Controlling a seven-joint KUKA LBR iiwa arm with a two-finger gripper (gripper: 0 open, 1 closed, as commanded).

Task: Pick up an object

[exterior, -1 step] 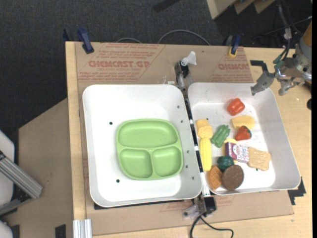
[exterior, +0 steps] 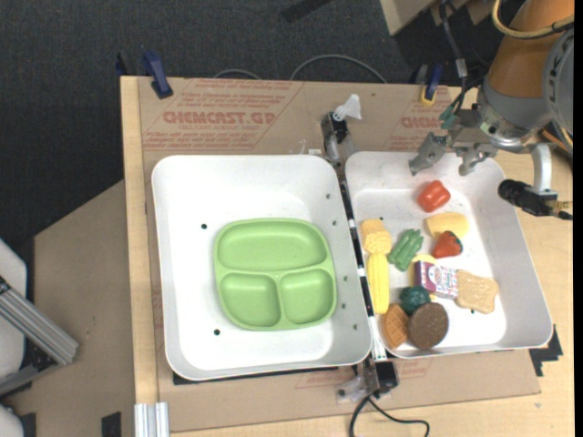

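one red pepper [exterior: 434,194] lies just below claw [exterior: 448,158].

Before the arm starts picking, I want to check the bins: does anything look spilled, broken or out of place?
Nothing stands out. The toy food lies crowded but inside the right bin, with the corn along its left wall. The green tray sits flat in the left bin. The gripper hangs above the right bin's far edge.

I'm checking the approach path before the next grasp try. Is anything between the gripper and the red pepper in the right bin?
Nothing visible stands between them. The gripper hangs over the far end of the right bin, and the red pepper lies just in front of it on bare bin floor, apart from the other food.
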